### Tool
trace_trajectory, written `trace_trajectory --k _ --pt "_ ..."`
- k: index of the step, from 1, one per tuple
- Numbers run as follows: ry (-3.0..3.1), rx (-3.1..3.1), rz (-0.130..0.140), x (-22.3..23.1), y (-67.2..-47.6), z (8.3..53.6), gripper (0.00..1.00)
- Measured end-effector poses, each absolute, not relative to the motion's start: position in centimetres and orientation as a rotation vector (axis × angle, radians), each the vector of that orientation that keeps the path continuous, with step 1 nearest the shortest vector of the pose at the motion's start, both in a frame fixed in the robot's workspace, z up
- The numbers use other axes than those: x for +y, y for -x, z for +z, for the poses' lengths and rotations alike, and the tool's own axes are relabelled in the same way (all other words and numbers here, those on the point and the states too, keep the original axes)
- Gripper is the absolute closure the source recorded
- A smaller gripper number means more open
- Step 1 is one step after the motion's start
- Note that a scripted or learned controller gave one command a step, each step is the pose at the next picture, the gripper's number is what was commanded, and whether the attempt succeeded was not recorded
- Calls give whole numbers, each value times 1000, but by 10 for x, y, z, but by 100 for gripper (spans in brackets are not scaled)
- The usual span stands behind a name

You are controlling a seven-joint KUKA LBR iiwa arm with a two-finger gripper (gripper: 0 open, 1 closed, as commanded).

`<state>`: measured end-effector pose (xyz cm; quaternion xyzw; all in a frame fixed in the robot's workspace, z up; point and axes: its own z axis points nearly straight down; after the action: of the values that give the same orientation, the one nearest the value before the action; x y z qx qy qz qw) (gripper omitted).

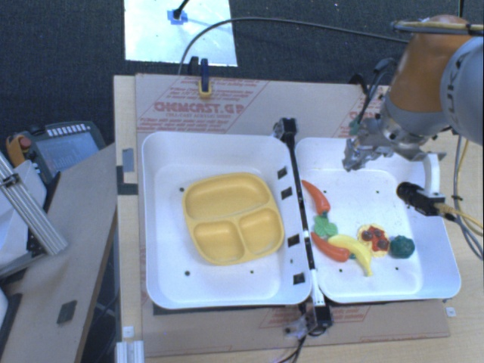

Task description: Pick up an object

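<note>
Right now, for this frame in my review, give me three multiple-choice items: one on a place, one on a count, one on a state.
1. Where does the yellow tray lie?
A. In the left bin
B. In the right bin
C. On the cardboard outside both bins

2. How many compartments does the tray have?
A. Two
B. Three
C. Five

3. Where is the end effector relative to the toy food?
A. Clamped on the banana
C. Resting inside the tray
B. Above the right bin's far part, apart from the food

Key:
1 A: the tray sits inside the left bin's walls.
2 B: one long section and two smaller ones show.
3 B: bare white floor shows between the end effector and the chili, banana and broccoli.
</note>
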<state>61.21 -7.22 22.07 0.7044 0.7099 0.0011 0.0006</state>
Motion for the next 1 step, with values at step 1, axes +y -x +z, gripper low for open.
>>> trace_trajectory --k 1 --pt "-2211 2232 4 -14 -613 213 100"
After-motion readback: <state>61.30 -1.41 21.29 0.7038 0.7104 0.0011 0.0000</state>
